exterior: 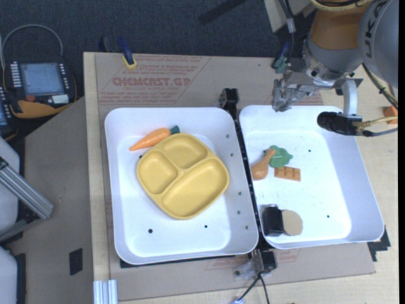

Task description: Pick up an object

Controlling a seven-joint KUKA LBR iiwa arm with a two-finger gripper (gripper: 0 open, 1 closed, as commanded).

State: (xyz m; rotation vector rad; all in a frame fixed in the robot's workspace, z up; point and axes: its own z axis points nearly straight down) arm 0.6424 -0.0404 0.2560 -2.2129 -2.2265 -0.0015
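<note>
My gripper hangs over the far edge of the right bin, fingers pointing down with nothing seen between them. Inside that bin lie a tan drumstick, a green leafy piece, an orange waffle-like slab and, near the front left corner, a black block touching a tan disc. In the left bin rests a yellow divided plate, with an orange carrot behind it.
A black clamp sits between the bins at the back. A black cylinder on a bracket juts over the right bin's far right. A pendant with a screen lies at the far left, off the cardboard base.
</note>
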